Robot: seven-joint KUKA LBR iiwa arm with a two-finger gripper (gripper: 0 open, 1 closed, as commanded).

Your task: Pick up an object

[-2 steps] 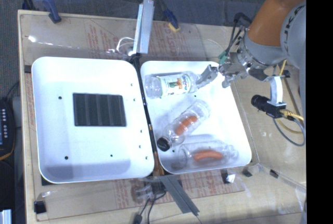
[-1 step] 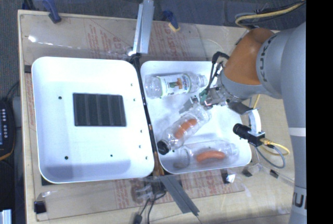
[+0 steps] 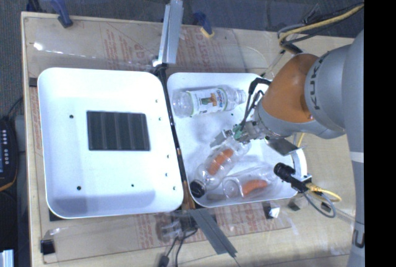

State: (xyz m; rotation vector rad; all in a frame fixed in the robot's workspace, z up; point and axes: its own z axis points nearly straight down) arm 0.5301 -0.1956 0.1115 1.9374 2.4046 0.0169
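Claw (image 3: 238, 133) is poised low over the clear bottles (image 3: 226, 163) heaped in the right bin (image 3: 185, 135), presumably for a grab; finger state cannot be told.

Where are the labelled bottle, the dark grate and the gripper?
labelled bottle (image 3: 207, 101), camera view, on its label.
dark grate (image 3: 118, 131), camera view, at its middle.
gripper (image 3: 238, 132), camera view, at its tip.

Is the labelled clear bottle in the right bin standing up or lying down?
Lying down. The clear bottle rests on its side along the far wall of the right bin, cap pointing right.
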